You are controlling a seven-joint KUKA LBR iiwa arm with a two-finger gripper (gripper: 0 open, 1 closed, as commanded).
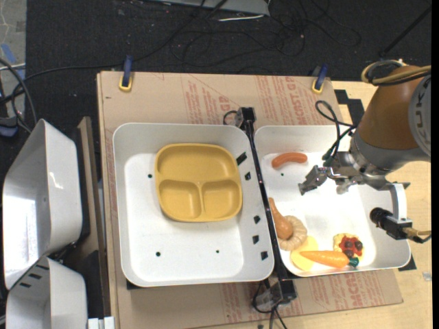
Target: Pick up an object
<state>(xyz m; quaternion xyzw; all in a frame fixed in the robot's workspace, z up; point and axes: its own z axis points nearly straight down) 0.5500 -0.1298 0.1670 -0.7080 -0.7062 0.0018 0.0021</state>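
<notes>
My gripper (326, 182) hangs over the middle of the right bin (384, 260). It is open, and between its fingers I see only bare bin floor. An orange sausage (289, 159) lies to its upper left, near the bin's far wall. At the bin's near left lies a tan drumstick-shaped toy (287, 227). Closer to the front, an orange carrot (324, 258) rests on a yellow piece (302, 251). A small red and yellow toy (348, 243) sits to the carrot's right. The gripper touches none of them.
The left bin (137, 252) holds a yellow divided plate (199, 181). A black divider (258, 184) runs between the two bins. The grey arm with its orange band (391, 118) reaches in from the right, and a black fitting (385, 221) hangs off it over the right bin's edge.
</notes>
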